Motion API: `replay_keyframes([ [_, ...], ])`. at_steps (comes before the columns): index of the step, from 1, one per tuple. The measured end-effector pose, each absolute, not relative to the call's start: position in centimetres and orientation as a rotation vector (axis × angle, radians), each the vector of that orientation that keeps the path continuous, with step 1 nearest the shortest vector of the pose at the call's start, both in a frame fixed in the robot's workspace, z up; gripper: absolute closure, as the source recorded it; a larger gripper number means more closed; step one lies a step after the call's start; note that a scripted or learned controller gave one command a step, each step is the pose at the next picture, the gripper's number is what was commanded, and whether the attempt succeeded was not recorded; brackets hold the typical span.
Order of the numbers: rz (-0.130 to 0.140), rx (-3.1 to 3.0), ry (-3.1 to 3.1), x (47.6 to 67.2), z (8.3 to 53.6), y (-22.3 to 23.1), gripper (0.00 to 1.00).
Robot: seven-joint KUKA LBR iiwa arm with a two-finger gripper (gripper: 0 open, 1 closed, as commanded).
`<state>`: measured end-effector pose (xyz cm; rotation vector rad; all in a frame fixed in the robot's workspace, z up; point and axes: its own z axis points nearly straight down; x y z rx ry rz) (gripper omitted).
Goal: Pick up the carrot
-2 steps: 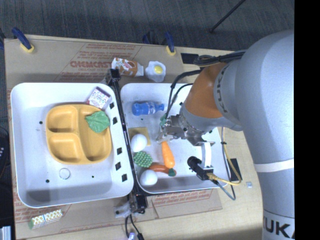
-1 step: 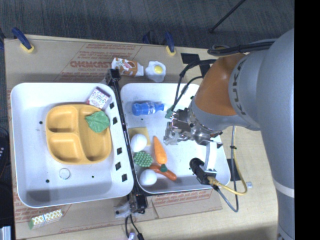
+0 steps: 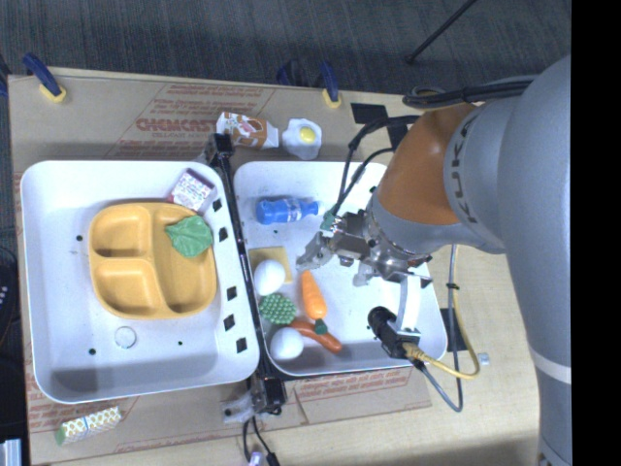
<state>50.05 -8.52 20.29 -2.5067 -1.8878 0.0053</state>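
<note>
The carrot [image 3: 312, 295], orange and stubby, lies near the middle of the right bin [image 3: 427, 333], pointing toward the front. A second, thinner orange-red carrot-like piece [image 3: 321, 337] with a green top lies just in front of it. My gripper [image 3: 342, 250] hangs over the right bin, slightly behind and to the right of the carrot, close above it. Nothing is visibly held. The grey arm with its orange band comes in from the right and hides the bin's right side.
Also in the right bin are a blue bottle [image 3: 286, 210], a yellow block [image 3: 273, 257], two white eggs [image 3: 269, 278] [image 3: 287, 344] and a green knobbly item [image 3: 277, 309]. The left bin [image 3: 49, 289] holds a yellow divided plate [image 3: 146, 260], a green leaf [image 3: 190, 234] and a small packet [image 3: 192, 189].
</note>
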Motion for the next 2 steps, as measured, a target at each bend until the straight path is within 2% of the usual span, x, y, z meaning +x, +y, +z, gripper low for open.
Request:
replay_keyframes([
  [1, 0.005, -2.484, -1.917, 51.03, 9.09, -9.11, 0.0],
  [2, 0.008, -2.479, -1.918, 51.01, 10.05, -9.1, 1.0],
])
